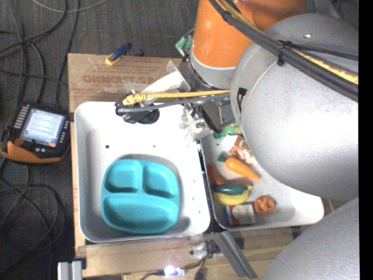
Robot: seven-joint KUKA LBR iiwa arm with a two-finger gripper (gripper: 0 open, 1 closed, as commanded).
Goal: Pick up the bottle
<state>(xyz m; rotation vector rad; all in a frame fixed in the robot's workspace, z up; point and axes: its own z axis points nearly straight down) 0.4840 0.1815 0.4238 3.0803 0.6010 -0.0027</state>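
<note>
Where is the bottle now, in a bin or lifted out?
In a bin. The bottle lies on its side on the right bin's floor, beside the banana.

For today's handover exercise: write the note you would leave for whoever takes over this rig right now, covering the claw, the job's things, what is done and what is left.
Claw: hidden behind the arm's wrist over the far edge between the bins; open or shut cannot be told.
Bottle: lying in the right bin, near corner, beside the banana and carrot.
Left bin: teal divided plate.
Done: nothing visible; bottle not lifted.
Left: reach the bottle, grip, lift.
</note>
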